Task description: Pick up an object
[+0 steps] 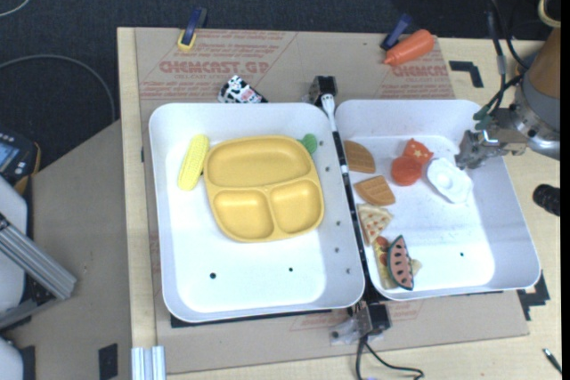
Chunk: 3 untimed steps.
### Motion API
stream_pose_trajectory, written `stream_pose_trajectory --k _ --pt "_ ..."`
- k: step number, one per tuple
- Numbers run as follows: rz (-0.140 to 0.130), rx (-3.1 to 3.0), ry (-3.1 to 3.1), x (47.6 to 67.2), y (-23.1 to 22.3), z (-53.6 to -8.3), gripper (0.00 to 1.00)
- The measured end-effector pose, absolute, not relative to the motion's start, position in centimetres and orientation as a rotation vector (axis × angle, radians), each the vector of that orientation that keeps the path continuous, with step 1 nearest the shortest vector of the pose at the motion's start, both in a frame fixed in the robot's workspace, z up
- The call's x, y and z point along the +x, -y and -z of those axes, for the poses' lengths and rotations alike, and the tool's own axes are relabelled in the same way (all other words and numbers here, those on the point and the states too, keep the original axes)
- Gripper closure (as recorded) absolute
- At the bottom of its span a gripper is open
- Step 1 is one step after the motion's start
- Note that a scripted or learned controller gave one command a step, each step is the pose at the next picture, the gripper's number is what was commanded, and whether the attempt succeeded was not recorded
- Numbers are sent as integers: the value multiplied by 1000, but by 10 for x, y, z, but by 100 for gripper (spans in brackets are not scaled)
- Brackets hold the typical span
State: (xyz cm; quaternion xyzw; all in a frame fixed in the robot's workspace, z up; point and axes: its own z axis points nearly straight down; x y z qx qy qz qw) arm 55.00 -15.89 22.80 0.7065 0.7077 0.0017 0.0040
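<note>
The right bin (499, 236) holds several toy foods: a red strawberry-like piece (411, 163), a white piece (446, 181), two brown bread-like pieces (360, 157) (375, 190), a pizza slice (374, 221) and a watermelon slice (398, 262). My gripper (472, 152) hangs at the right bin's upper right, just right of the white piece and above it. Nothing is visibly held.
The left bin (191, 267) holds a yellow divided tray (263, 187), a corn cob (192, 161) and a small green piece (309, 141). An orange carrot (410, 47), a black-and-white toy (239, 91) and a yellow-blue clip (189, 31) lie on the board behind the bins.
</note>
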Motion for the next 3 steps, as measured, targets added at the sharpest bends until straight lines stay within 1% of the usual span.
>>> stream_pose_trajectory --k 1,2,3 --pt "-1 2218 -2230 551 109 -218 100" --pt "-3 2216 -2232 551 46 -226 100" --pt "1 2217 -2232 556 -12 -218 100"
